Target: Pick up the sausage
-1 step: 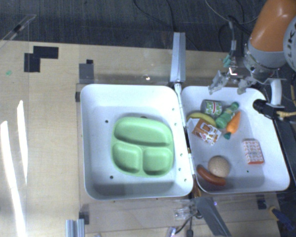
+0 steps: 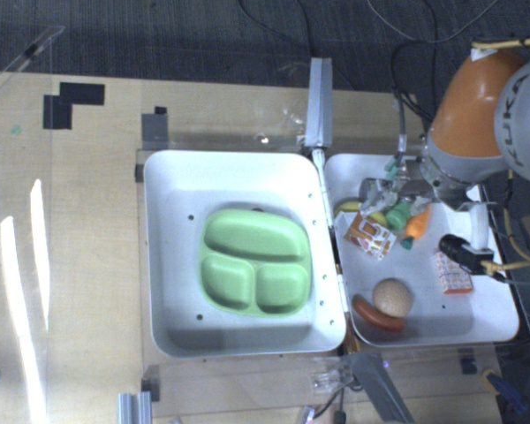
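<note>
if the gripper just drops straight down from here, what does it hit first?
Probably the clutter under the gripper: the green item and the carrot at the right bin's far end. Depth is unclear. The sausage lies at the near edge, off that line.

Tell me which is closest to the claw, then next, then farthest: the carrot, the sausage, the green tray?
1. Carrot: right beside the claw, right bin.
2. Sausage: right bin's near corner.
3. Green tray: in the left bin.

My arm (image 2: 499, 104) cut off at right edge. Jaws state unreadable among clutter. Sausage (image 2: 377, 314) partly hidden behind beige ball (image 2: 392, 296). Packet (image 2: 368, 234) print too small.
</note>
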{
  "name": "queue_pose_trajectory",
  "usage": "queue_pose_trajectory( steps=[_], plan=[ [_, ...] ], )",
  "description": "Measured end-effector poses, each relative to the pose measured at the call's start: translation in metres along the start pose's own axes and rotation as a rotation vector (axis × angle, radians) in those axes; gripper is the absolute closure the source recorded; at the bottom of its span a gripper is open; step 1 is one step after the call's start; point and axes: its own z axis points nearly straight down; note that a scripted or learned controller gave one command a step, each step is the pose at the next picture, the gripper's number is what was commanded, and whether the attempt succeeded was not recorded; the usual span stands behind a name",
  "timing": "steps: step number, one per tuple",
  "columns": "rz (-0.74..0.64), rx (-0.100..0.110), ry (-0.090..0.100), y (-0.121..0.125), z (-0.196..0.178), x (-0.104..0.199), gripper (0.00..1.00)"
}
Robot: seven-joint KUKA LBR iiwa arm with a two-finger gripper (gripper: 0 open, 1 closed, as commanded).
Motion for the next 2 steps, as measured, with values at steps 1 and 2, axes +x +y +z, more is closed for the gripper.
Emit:
queue_pose_trajectory(
  steps=[1,2],
  plan=[
    [-0.036,0.001,0.0,-0.073,0.055,-0.035,0.0],
    [0.013,-0.008,0.003,-0.071,0.095,-0.076,0.0]
  ],
)
